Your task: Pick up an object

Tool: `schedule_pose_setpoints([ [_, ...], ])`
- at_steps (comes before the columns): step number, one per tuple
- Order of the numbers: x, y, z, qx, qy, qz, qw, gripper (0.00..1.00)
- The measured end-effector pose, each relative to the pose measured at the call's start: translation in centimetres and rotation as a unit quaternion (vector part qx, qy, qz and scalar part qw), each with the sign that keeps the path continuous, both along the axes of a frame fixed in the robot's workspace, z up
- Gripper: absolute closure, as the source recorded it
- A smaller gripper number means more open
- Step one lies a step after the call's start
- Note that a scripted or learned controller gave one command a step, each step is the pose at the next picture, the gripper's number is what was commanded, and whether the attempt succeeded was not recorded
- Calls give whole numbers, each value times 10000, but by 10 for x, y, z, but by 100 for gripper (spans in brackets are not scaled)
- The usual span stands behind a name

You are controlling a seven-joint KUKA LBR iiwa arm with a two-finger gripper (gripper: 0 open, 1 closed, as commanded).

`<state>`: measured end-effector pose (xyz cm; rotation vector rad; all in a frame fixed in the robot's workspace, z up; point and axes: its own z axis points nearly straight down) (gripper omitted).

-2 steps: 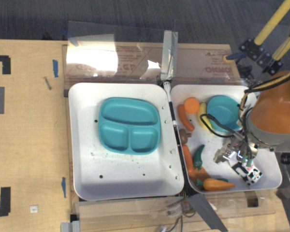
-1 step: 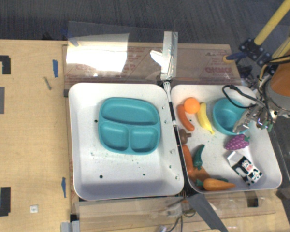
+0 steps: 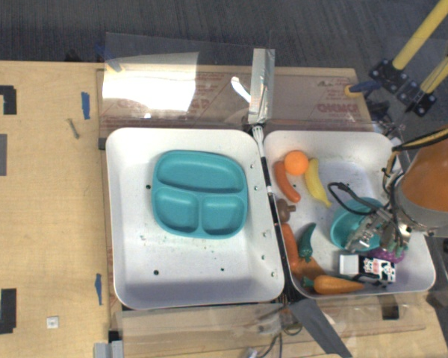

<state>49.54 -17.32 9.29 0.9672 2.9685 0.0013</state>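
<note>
Pincer (image 3: 369, 235), its grip state impossible to tell, hangs over the teal cup's (image 3: 345, 227) right rim.

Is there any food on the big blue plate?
Empty. The blue plate shows three bare sections; the toy food lies in the right bin.

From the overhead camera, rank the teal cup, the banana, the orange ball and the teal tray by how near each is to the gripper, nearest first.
1. Teal cup: right bin, just left of the gripper.
2. Banana: right bin, up and left of the cup.
3. Orange ball: right bin, toward the top left, just past the banana.
4. Teal tray: left bin, farthest.
</note>
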Motion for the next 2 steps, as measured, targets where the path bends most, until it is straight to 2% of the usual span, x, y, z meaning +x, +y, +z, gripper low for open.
schedule_pose_setpoints([
  [1, -14, 51, 33, 30, 59, -325, 9995, 100],
  [2, 29, -23, 78, 19, 48, -948, 9955, 100],
])
